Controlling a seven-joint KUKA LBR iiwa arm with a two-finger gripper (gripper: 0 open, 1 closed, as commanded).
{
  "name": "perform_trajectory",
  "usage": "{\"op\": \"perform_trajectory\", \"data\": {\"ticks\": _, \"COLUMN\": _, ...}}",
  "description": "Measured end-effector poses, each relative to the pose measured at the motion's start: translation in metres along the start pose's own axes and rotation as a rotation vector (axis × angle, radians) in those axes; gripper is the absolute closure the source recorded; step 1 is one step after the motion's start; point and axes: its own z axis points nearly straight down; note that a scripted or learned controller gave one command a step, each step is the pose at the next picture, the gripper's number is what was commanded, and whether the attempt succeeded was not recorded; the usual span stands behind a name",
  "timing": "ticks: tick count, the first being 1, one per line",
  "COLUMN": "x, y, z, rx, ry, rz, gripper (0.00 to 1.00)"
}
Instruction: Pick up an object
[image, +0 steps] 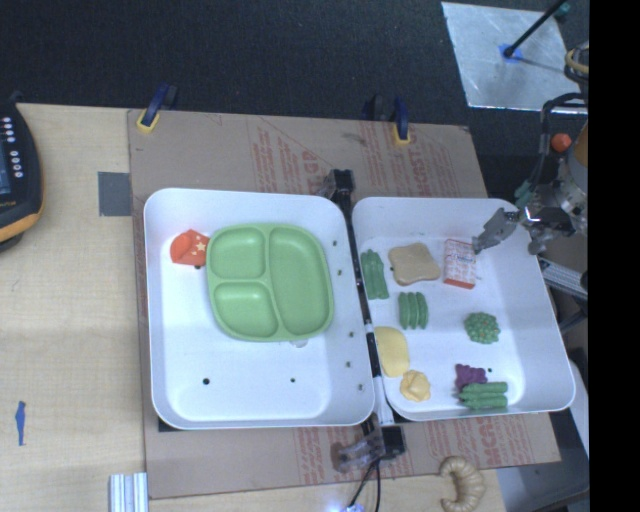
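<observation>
We logged the pick as not yet started: the hand (497, 226) hovered at the right bin's (530, 330) 1 o'clock corner, whether apart or together we could not tell, nearest the red-and-white packet (459, 264), which lay ungrasped in the bin.

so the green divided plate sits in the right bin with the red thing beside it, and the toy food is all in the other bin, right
Not quite. The camera view shows the green divided plate in the left bin, with the red thing beside it at the plate's upper left. The toy food, such as the bread slice and broccoli, lies in the right bin.
</observation>
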Motion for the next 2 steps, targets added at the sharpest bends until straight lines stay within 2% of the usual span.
{"op": "perform_trajectory", "data": {"ticks": 1, "x": 0.086, "y": 0.068, "z": 0.059, "rx": -0.001, "ry": 0.002, "rz": -0.010, "gripper": 0.00}}
{"op": "perform_trajectory", "data": {"ticks": 2, "x": 0.098, "y": -0.003, "z": 0.132, "rx": 0.000, "ry": 0.001, "rz": 0.004, "gripper": 0.00}}
